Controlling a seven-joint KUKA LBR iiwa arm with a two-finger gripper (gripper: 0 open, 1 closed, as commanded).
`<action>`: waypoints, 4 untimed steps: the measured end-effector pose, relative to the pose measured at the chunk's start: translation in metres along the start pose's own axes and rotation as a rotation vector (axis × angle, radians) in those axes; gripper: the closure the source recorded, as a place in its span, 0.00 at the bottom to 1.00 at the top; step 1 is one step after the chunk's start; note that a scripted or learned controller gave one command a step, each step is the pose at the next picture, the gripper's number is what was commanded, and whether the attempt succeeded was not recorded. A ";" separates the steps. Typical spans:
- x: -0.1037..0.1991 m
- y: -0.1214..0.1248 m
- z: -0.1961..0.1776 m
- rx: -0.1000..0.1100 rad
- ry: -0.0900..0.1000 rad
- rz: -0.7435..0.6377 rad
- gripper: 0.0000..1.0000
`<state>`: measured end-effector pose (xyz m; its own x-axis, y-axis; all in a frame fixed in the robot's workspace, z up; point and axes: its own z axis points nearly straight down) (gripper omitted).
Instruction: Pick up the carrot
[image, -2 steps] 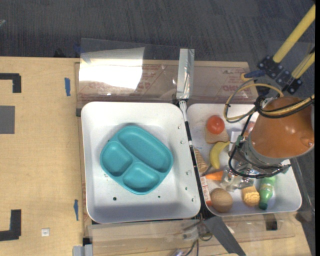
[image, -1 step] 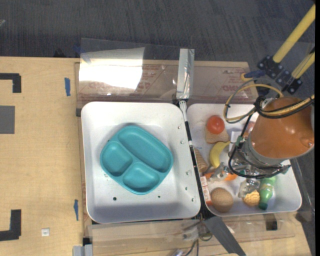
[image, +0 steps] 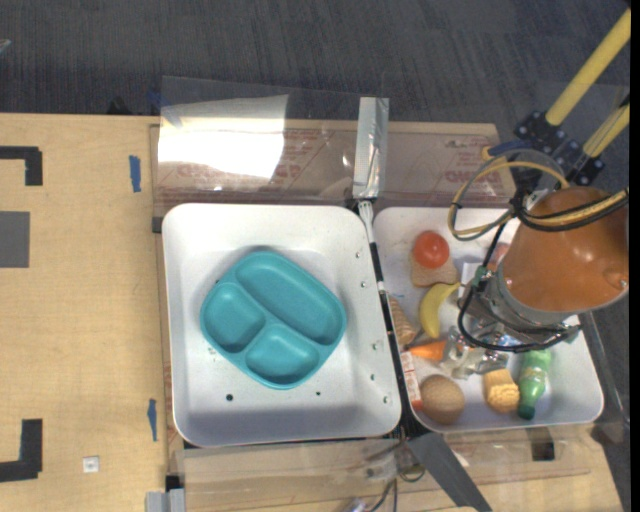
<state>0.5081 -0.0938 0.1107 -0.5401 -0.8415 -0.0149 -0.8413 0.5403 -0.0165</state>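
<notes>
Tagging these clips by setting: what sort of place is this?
Probably a robotics lab bench: two white bins on taped cardboard, toy food such as a carrot, and a cabled robot arm overhead.

The light wooden bench (image: 80, 300) fills the left and middle of the frame, with black corner marks near its left edge. Two shallow white bins rest on it side by side: the left bin (image: 190, 400) at centre and the right bin (image: 580, 395) at lower right.
</notes>
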 end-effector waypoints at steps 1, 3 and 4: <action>0.000 0.000 0.001 -0.001 0.000 0.000 0.00; 0.011 -0.008 0.010 -0.003 0.003 -0.022 1.00; 0.012 -0.008 0.011 -0.004 0.003 -0.022 0.00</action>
<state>0.5084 -0.1076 0.1001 -0.5219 -0.8529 -0.0113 -0.8529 0.5220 -0.0124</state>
